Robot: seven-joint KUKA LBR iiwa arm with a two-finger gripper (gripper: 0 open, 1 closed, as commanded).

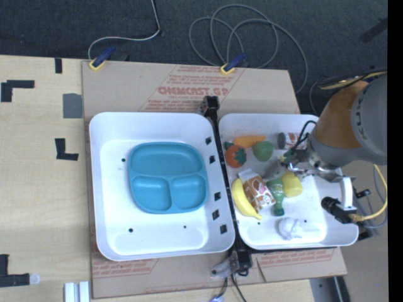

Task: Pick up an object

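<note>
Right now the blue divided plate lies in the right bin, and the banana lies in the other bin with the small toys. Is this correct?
Not quite. The camera view shows the blue divided plate lying in the left bin, not the right one. The rest holds: the banana lies in the other bin, the right bin, with the small toys.

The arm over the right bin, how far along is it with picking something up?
Nothing looks picked up yet. The toys, including the banana, lemon and tomato, all lie in the right bin. The arm has its hand low among them beside the lemon. Gripping and lifting one remains; the blue tray sits apart.
</note>
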